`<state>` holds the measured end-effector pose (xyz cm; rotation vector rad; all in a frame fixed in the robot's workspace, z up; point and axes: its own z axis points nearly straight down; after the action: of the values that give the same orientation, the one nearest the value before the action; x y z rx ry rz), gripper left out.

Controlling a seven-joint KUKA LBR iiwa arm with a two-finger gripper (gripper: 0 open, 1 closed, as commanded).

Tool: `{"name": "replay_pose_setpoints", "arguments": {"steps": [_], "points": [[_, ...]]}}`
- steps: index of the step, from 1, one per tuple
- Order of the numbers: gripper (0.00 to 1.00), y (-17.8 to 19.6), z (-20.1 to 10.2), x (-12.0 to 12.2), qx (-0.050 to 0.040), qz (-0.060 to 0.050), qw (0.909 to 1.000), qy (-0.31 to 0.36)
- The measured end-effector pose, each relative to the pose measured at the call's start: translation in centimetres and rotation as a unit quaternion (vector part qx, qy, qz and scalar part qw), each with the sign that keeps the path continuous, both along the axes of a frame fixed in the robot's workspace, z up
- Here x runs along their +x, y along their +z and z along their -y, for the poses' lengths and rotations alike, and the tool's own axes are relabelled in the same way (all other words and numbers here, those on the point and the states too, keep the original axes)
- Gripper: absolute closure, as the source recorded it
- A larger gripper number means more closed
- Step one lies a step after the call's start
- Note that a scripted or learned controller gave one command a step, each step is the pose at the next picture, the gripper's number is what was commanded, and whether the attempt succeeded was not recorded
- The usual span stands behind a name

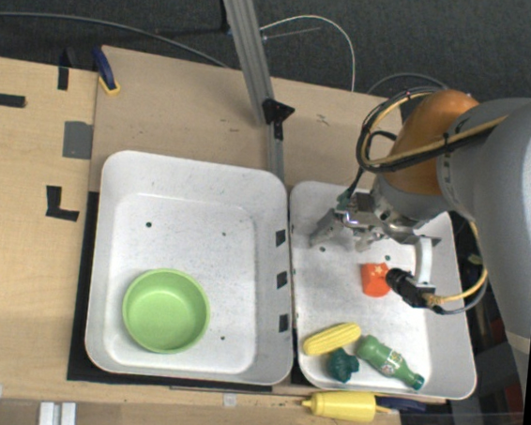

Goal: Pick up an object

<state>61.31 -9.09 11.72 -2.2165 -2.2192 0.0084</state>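
Left bin (117,191): green bowl (166,310), near corner | right bin (451,373): orange block (374,280) centre; corn (331,338), green bottle (389,359) at near edge | gripper (338,226) above far-left corner, fingers apparently apart, nothing between | no legible writing

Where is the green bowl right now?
The green bowl sits in the left white bin, in its near-left corner. It is far from the toy corn and green bottle, which lie in the right bin.
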Motion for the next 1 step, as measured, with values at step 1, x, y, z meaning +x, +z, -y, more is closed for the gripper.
{"name": "replay_pose_setpoints", "arguments": {"steps": [1], "points": [[0.0,-3.01,-0.03,-0.05,-0.0009,0.003,1.0,0.001]]}}
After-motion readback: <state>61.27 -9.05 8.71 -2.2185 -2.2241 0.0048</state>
